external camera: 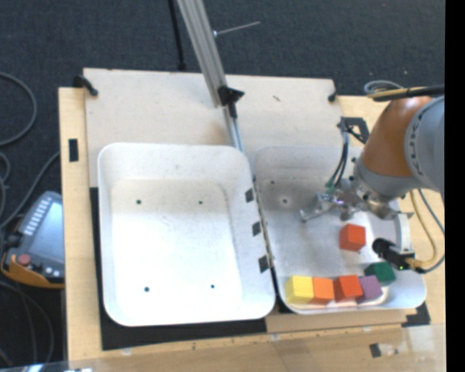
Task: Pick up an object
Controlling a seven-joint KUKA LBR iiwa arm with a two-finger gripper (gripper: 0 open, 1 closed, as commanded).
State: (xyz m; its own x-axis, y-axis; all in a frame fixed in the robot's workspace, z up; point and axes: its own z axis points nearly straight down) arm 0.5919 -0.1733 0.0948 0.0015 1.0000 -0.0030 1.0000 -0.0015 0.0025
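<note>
Camera view puts the small orange-red cube (353, 237) in the right-hand shallow white bin (283, 208), sitting alone on the floor right of the bin's middle. I read it as tilted, one corner toward the near rim; being a cube, it has no long axis I can pick out. There is bare floor on its left all the way to the bin's left wall, and a strip of bare floor between it and the row at the near rim.

That row lies along the near wall, packed side by side: a yellow block (301, 287), an orange block (323, 288), a red block (348, 287) and a purple block (370, 287). A dark green block (383, 271) sits just right of and behind the purple one, near the bin's right corner.

The gripper (325, 205) hangs over the bin floor behind and left of the cube, apart from it. I cannot tell how its jaws stand, and I see nothing held in them. The grey arm with its orange band (389, 142) comes in over the bin's right side.

The left-hand white bin (116, 208) lies alongside, touching at the shared edge. A slanted aluminium post (205, 41) rises behind the two bins.
</note>
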